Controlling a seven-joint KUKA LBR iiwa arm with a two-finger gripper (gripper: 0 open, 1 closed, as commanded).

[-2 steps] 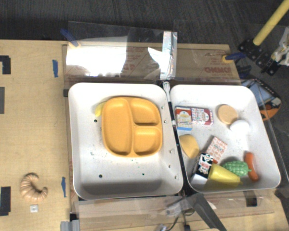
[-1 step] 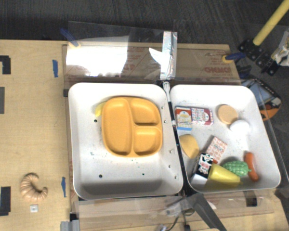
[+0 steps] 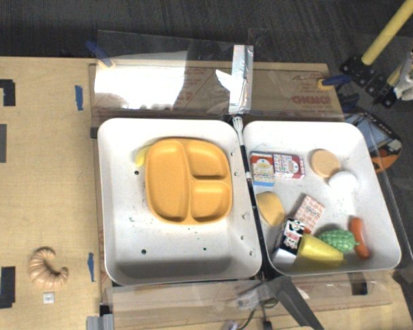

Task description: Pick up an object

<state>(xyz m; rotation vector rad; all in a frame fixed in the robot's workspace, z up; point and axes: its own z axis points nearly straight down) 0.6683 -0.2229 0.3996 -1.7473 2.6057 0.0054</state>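
Orange tray (image 3: 188,180) in left bin (image 3: 117,205)

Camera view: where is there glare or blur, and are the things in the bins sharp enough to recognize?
In the camera view, strong glare whitens the clear panel behind the left bin; the image is slightly soft overall, yet the orange tray and the carrot in the right bin stay recognizable; print on the small boxes is unreadable.

A yellow divided tray (image 3: 188,180) is being held in the left bin (image 3: 117,205). The right bin (image 3: 372,184) is being crowded with small items — a red-and-white carton (image 3: 275,166), a white egg (image 3: 343,181), a carrot (image 3: 358,236) — while a croissant (image 3: 47,267) is being left on the bench (image 3: 34,184).
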